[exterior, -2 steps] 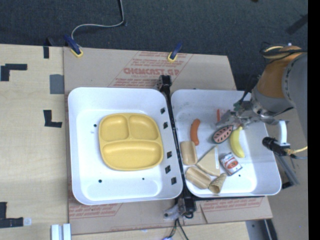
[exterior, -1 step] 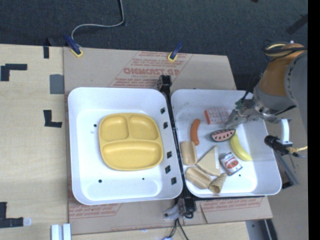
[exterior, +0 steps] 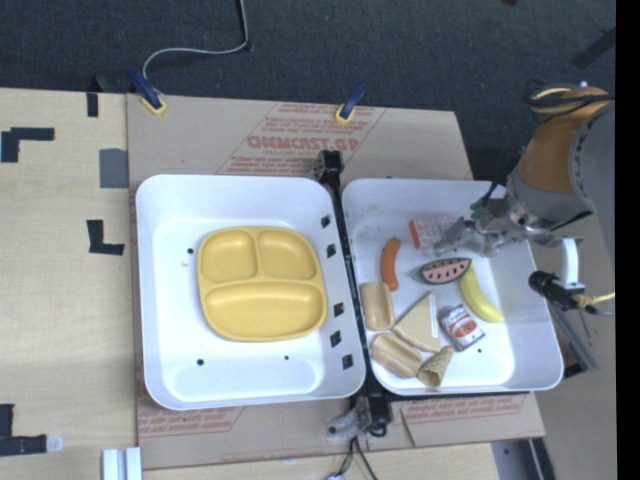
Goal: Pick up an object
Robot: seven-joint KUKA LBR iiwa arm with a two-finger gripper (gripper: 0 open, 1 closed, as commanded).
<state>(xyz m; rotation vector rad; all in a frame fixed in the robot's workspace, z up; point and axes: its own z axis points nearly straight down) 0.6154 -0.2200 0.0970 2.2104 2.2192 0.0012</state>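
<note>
A yellow divided plate is sitting in the middle of the left bin. Cardboard sheet is lying under both bins, clipped by two clamps at its far edge.

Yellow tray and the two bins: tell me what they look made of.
Tray: apparently moulded plastic, matte yellow, with rounded dividers forming three compartments and soft, even shading. Bins: probably thin formed plastic, smooth white with a slight sheen, rounded corners and a rolled rim. Neither can be confirmed by look alone.
</note>
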